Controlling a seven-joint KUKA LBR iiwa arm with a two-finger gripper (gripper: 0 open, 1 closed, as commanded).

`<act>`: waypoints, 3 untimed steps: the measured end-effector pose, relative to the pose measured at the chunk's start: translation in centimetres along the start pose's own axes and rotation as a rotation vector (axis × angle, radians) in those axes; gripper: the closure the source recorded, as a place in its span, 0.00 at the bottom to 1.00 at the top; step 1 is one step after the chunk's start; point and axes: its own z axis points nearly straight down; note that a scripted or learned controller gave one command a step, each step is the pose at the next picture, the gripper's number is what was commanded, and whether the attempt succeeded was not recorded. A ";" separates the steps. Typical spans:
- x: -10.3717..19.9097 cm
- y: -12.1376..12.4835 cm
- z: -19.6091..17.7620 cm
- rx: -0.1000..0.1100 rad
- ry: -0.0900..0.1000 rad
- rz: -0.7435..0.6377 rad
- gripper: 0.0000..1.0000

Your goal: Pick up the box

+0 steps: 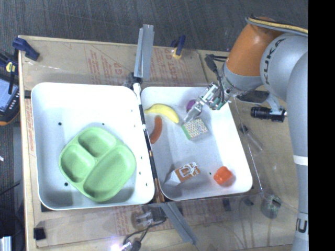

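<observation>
A: What is seen nearest, at the bottom of the frame?

B: The counter (pixel 78 229) is seen there, with two white bins on it. In the left bin (pixel 42 140) a green divided plate (pixel 98 163) is laid. At the lower edge of the right bin (pixel 238 156) a small box (pixel 186 172) with brown and white print is found, and an orange thing (pixel 223 175) is set just to its right.

A: Which box is meant by the task?

B: That cannot be told for sure. A second boxy thing, a packet (pixel 194 128) with a green edge and a dotted face, is laid higher up, near the middle of the right bin. A red sausage shape (pixel 155 128) and a banana (pixel 163 112) are seen to its left.

A: Where is the end effector?

B: The end effector (pixel 196 109) is held at the upper part of the right bin, just above the packet in the frame. A purple thing (pixel 191 105) is seen right beside its tip. The small box is placed well below it, toward the bottom of the frame and a little left. Its long side is tilted, running from lower left to upper right.

A: Is the end effector open or closed?

B: It cannot be told. The tip is too small and blurred, and whether the purple thing is touched cannot be made out either.
</observation>
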 end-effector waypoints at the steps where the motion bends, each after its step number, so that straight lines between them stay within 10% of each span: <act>1: 0.9 -1.0 7.4 -0.001 0.002 0.169 0.00; 2: 0.9 -1.0 7.4 -0.001 0.002 0.169 0.00; 3: 0.8 -0.9 6.3 -0.001 0.001 0.165 1.00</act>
